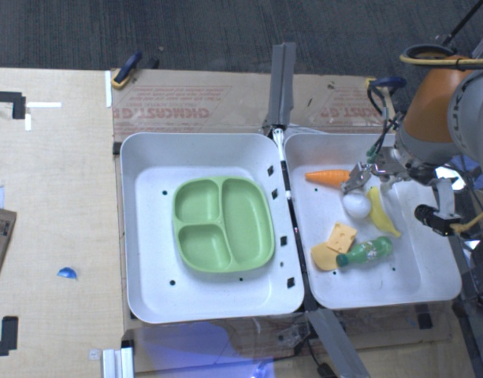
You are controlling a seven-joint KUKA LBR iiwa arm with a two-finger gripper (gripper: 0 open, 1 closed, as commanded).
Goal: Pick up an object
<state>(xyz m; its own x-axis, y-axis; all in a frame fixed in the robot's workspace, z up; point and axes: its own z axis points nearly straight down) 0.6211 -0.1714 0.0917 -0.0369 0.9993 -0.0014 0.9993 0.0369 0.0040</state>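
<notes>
Grey KUKA arm with orange band (430,105) enters from right, wrist angled down-left; metal two-finger gripper (359,181) low, fingers spread apart.

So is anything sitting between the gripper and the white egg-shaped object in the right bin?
Nothing visible does. The two-finger gripper hangs directly over the white egg-shaped object, with no item in the gap. The orange plastic carrot lies just to its left and the yellow banana close on its right, crowding the sides rather than blocking.

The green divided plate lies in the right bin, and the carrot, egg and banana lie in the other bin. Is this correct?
Not quite. The camera view shows the green divided plate in the left bin; the carrot, egg and banana lie in the right bin.
</notes>
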